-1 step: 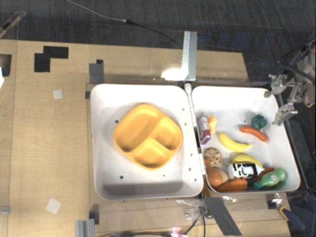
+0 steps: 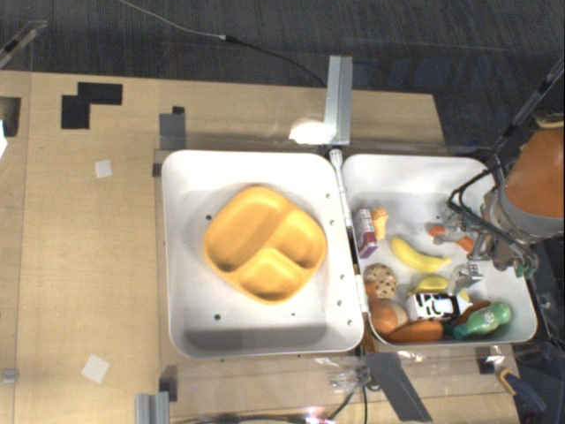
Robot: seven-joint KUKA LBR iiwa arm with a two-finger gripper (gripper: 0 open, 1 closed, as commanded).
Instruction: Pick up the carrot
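I read no legible writing; the black-and-white label [image 2: 435, 305] in the right bin [image 2: 415, 177] is too small to make out. The carrot [image 2: 415, 330], smooth orange and tapered, lies along that bin's near wall, between a brown round item [image 2: 386, 314] and a green bottle [image 2: 483, 320]. The gripper [image 2: 470, 253] hangs above the bin, well apart from the carrot. I cannot tell its state.

My gripper [image 2: 468, 256] hung over the right bin [image 2: 415, 177], just right of the banana [image 2: 418, 253]. The carrot [image 2: 415, 330] lay below the banana, against the bin's near wall.
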